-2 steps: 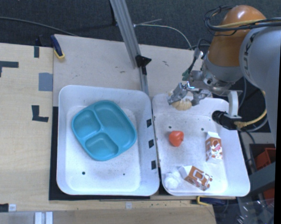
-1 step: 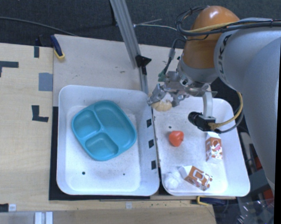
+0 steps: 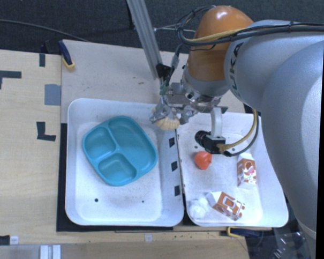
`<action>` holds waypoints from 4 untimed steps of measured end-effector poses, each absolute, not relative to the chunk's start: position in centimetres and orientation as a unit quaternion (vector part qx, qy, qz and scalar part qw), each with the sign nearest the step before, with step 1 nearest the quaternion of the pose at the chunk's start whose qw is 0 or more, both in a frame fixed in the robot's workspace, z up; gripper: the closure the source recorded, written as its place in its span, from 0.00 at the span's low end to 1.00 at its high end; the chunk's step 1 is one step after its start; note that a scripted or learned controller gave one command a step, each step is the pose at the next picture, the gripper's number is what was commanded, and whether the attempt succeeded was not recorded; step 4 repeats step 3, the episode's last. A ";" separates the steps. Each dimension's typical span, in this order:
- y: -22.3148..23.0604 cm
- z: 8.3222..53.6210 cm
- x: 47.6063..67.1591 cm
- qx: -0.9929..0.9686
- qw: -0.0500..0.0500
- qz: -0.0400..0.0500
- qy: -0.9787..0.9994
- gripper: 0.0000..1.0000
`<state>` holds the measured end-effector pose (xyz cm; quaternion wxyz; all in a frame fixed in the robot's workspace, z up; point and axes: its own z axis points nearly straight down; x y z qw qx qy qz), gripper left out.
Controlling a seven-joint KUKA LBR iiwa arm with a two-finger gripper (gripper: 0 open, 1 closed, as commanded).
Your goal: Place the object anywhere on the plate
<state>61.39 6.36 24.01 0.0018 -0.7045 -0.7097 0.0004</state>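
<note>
Beside plate (image 3: 120, 149), hand (image 3: 167, 117) clamped on tan object (image 3: 167, 123); tomato (image 3: 203, 160), cartons (image 3: 246, 172) in right bin (image 3: 271, 209).

Two white bins (image 3: 77, 165); one blue divided plate (image 3: 120, 150); two small cartons (image 3: 246, 172); one red ball (image 3: 203, 160); one white lump (image 3: 198, 209); one tan object (image 3: 167, 122).

1. The arm (image 3: 283, 62) has broad, smooth grey casings with rounded edges.
2. A glossy orange band (image 3: 220, 27) caps the joint above the wrist.
3. Dark letters mark the grey shell beside the orange part.
4. Black and yellow cables (image 3: 242, 138) loop along the arm.
5. The gripper (image 3: 171, 113) is a compact metal-grey assembly with dark fittings.
</note>
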 end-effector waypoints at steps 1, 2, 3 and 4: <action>11.9 24.0 62.3 -0.704 0.001 0.000 -0.710 1.00; 13.6 23.7 61.7 -0.706 0.001 0.001 -0.708 1.00; 13.5 23.7 61.7 -0.706 0.000 0.001 -0.708 0.00; 13.5 23.7 61.7 -0.706 0.000 0.001 -0.708 0.00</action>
